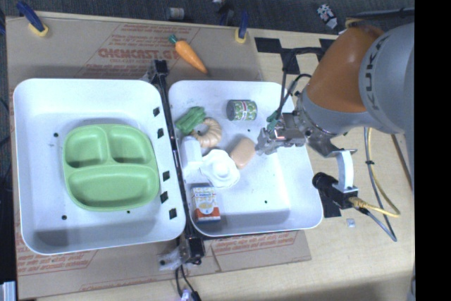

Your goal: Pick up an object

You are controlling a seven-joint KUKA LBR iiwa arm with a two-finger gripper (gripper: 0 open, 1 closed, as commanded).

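**Gripper hovering in the right bin**

Cardboard-covered bench [232, 250] is bearing both bins. Gripper [271, 141], jaw state unclear, is hanging just right of a tan oval object [242, 151] lying near-left to far-right, crowded by white bottle [220, 169], green can [242, 110], and small carton [206, 204].

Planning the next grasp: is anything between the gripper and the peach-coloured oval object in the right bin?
Nothing visible: the gripper sits just right of the peach-coloured oval object, with bare white bin floor between them.
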